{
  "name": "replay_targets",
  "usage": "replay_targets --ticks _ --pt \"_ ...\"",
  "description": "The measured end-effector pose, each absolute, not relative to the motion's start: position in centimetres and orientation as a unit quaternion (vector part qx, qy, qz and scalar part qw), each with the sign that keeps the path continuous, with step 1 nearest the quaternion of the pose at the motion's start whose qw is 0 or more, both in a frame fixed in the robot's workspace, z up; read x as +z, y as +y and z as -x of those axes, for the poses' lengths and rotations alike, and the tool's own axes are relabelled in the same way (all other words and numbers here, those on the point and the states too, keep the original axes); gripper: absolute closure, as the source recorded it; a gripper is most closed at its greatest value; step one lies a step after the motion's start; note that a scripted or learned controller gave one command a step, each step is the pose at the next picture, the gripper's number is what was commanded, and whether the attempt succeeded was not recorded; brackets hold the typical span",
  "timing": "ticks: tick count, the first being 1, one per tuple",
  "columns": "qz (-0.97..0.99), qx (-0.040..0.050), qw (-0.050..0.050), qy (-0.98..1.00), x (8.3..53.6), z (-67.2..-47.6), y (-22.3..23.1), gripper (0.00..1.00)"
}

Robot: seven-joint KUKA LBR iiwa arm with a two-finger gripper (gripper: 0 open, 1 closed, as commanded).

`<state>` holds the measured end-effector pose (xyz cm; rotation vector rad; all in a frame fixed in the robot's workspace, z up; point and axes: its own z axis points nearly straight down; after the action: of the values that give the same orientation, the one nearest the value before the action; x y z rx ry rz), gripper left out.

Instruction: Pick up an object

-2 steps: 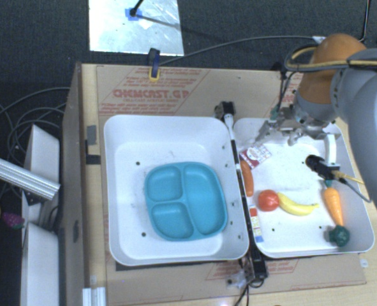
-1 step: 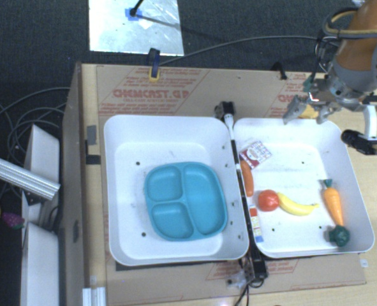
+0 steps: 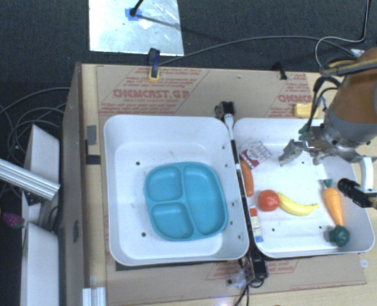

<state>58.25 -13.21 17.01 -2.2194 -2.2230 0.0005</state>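
The fingers (image 3: 288, 153) of the gripper (image 3: 305, 153) stand spread apart, and between them we see only the white floor of the right bin (image 3: 360, 241). They grip none of the objects. The gripper hangs over the upper half of that bin, and we cannot tell whether its tips touch the floor.

At 9 o'clock from the gripper, near the fingers, lies a crumpled wrapper (image 3: 257, 153), white with red print. At 8 o'clock a long orange stick (image 3: 247, 177) lies along the bin's left wall. At 7 o'clock sits a red tomato (image 3: 268, 200), and a yellow banana (image 3: 296, 204) lies just beside it at 6 o'clock, its curve opening upward. We cannot tell whether the two touch. At 5 o'clock a carrot (image 3: 333, 206) lies lengthwise, its green top at the end away from the gripper, near the bin's lower right corner. Farther out at 7 o'clock, past the tomato, a small red-and-blue marker (image 3: 256, 225) lies against the left wall.

The arm (image 3: 360, 97), with its orange band, rises from the gripper toward 2 o'clock.

Farther out toward 9 o'clock, the left bin (image 3: 121, 171) adjoins the right one and holds a blue divided plate (image 3: 185, 201) near its middle. At 12 o'clock from the gripper a yellow block (image 3: 303, 110) lies on the bench (image 3: 175, 88), outside the bins.
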Motion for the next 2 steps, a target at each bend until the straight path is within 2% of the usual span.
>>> replay_targets --ticks 1,2 --pt "0.707 0.0 0.0 -0.708 13.5 -54.3 -10.5 0.0" --pt "0.707 -0.0006 0.0 -0.707 8.4 -51.9 -8.8 0.0"
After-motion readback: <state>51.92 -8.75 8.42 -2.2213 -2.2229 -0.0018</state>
